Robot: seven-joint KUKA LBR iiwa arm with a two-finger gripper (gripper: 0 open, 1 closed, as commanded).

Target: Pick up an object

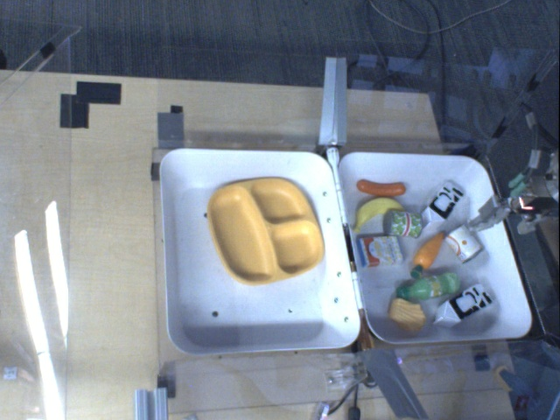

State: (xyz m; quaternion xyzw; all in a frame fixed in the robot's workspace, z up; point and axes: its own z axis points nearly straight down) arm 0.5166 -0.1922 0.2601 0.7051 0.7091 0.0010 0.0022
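The right white bin (512, 318) holds several small items. A red sausage (381, 186) lies at the back, with a yellow banana (374, 210) and a green-labelled can (404, 224) just in front of it. An orange carrot-like piece (429, 252) lies mid-bin beside a small white cup (464, 246). A green bottle (430, 285) and a yellow chunk (407, 312) sit near the front. Two white cartons with black print (444, 201) (470, 302) lie at the back and front right. My gripper (507, 206) hangs at the bin's right rim, above the wall, holding nothing that I can see.
The left white bin (175, 322) carries a yellow divided tray (262, 227). A small printed box (381, 250) rests by the divider between the bins. A metal post (333, 103) stands behind the bins. Cables run across the dark floor at the back right.
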